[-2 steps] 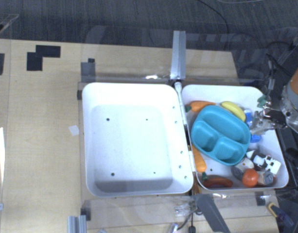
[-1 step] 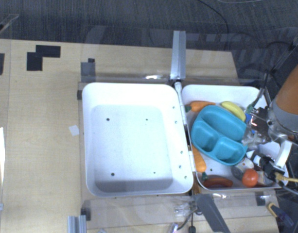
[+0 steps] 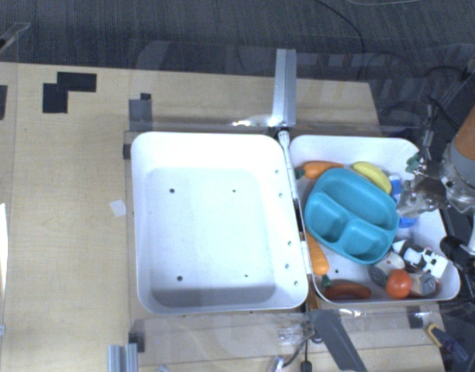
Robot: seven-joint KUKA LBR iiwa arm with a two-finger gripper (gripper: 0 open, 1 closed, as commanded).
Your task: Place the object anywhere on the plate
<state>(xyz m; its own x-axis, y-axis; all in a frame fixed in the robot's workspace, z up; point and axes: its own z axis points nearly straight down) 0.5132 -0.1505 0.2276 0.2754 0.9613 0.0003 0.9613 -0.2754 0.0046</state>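
We see the plate (image 3: 353,214), a smooth teal plastic dish with rounded corners and raised dividers forming compartments, lying tilted in the right bin (image 3: 342,147) at the right of the frame. Which piece counts as the object we cannot tell; several toy foods lie around the plate. A glossy yellow banana (image 3: 374,175) curves along its upper right edge, touching it, and an orange carrot (image 3: 321,167) lies just above its upper left corner. A second orange piece (image 3: 318,257) pokes out from under the plate's lower left side. Along the bin's lower wall lie a dark reddish sausage-shaped piece (image 3: 347,290) and a round red tomato (image 3: 398,284), with small black-and-white bits (image 3: 425,259) just beside the tomato, too jumbled to name.

The gripper (image 3: 417,198) hangs at the plate's right edge, metallic and blurred; we cannot tell its state, nor whether it has anything.

The left bin (image 3: 214,219) is shallow, white and matte, with rounded corners and a few small dark dots on its floor. Both bins rest on the pale wood-toned bench (image 3: 59,231).
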